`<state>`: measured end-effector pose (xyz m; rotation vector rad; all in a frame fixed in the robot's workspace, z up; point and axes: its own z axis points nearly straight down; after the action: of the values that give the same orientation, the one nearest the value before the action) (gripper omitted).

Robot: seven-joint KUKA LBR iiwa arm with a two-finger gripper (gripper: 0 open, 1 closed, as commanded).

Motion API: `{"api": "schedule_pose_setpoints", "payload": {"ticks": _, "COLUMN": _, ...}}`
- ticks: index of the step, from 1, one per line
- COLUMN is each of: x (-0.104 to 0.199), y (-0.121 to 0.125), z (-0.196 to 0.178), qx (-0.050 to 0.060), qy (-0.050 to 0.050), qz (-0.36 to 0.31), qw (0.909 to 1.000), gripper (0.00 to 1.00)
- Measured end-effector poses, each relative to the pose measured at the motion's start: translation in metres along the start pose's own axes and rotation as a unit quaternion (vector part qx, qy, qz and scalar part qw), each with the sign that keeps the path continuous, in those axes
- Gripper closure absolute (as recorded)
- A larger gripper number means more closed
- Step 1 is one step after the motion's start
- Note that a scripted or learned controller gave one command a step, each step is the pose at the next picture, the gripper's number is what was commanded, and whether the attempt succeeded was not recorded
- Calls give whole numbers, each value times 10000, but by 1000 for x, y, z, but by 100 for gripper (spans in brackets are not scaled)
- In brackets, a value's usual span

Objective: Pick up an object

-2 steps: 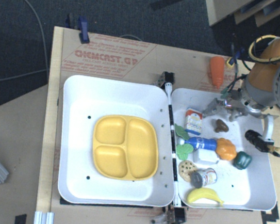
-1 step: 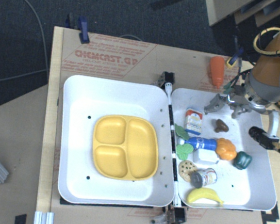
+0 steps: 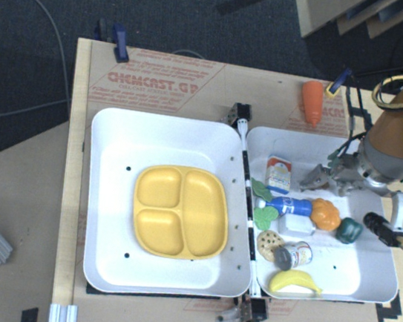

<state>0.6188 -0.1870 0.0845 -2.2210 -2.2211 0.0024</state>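
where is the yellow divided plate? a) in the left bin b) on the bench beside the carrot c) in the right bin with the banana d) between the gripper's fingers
a: the yellow divided plate lies flat in the middle of the left bin, while the banana sits in the right bin and the carrot lies on the bench above it.

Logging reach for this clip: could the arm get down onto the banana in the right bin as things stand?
Probably yes. The banana lies uncovered near the right bin's front wall, with only a small jar close behind it; the gripper hangs over the bin's far end.
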Motion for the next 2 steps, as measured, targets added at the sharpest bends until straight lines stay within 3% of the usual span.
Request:
{"api": "schedule_pose_setpoints", "payload": {"ticks": 1, "x": 2, "y": -55, "z": 0, "qx": -7, "qy": 4, "qz": 3, "qw": 10000, "gripper": 0}}
{"api": "schedule_pose_setpoints", "payload": {"ticks": 2, "x": 2, "y": -54, "z": -10, "qx": -22, "qy": 4, "qz": 5, "qw": 10000, "gripper": 100}}
